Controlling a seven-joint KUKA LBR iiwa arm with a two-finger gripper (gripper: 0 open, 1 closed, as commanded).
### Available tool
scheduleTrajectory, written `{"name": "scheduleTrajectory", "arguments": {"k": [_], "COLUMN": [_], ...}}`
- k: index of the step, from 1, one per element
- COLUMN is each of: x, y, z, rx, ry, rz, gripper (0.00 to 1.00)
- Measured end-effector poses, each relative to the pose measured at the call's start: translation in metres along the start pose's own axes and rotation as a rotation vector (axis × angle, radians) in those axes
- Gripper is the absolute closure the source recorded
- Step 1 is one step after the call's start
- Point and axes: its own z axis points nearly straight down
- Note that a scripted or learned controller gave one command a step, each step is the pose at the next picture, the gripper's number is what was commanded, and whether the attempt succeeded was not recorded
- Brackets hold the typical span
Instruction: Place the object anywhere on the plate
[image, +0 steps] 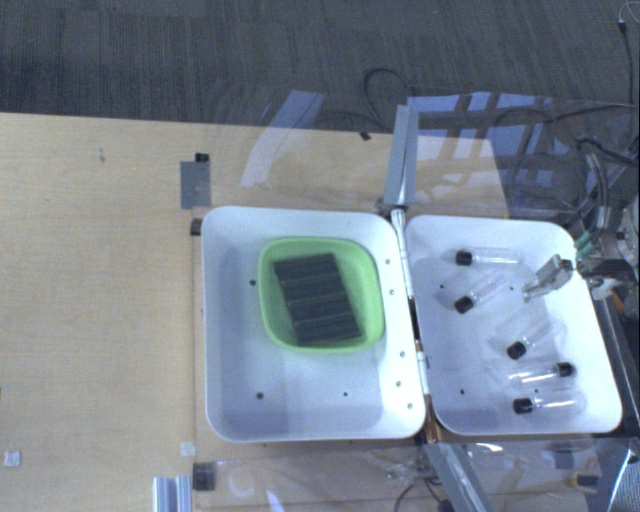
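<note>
A green square plate (370, 300) lies in the left white bin (300, 400). On it rests a dark ridged rectangular block (317, 298). Several clear vials with black caps are scattered in the right white bin (465, 385): one at the top left (487, 258), one below it (478, 296), one in the middle (528, 342) and two near the front (545, 374) (545, 405). My gripper (548, 277) hangs over the right bin's upper right part, just right of the top vials and above the middle one. Nothing is visibly held in it.
A raised divider (410, 310) separates the two bins. Cables and arm hardware (600, 200) crowd the upper right behind the right bin. A metal bracket (400, 160) stands behind the bins' joint. Bare wooden bench (90, 300) stretches to the left.
</note>
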Motion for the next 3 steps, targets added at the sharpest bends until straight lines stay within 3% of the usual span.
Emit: {"name": "scheduleTrajectory", "arguments": {"k": [1, 3], "x": [-0.03, -0.023], "y": [-0.021, -0.021], "z": [-0.021, -0.067], "rx": [0.0, 0.001], "ry": [-0.001, -0.002], "rz": [0.066, 0.252], "gripper": [0.0, 0.0]}}
